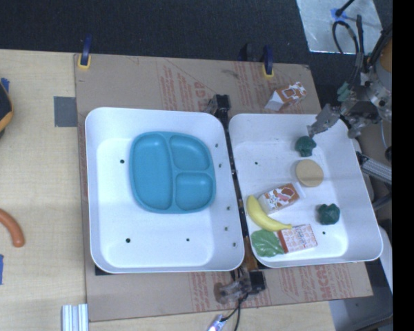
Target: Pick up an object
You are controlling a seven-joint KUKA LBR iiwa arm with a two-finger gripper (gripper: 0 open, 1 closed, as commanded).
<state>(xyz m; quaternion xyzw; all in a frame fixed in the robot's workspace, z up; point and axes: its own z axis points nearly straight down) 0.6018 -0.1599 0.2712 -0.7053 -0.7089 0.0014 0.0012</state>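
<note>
Two white bins: left bin (pixel 100 185), right bin (pixel 359 205).
One blue divided plate (pixel 172 171), three compartments, in the left bin.
Seven items in the right bin:
- two dark green lumps, one at the far side (pixel 304 145), one toward the near right (pixel 328 214);
- one round tan disc (pixel 309 173);
- one banana (pixel 263 216);
- one light green leafy piece (pixel 264 242);
- two small red-and-white packets, one beside the banana (pixel 281 198), one at the near edge (pixel 298 239).
One more red-and-white carton (pixel 288 96) on the cardboard beyond the right bin.
One sausage (pixel 8 227) on the counter at left.
Two yellow clamps at the cardboard's far edge (pixel 85 59) (pixel 268 69).
</note>
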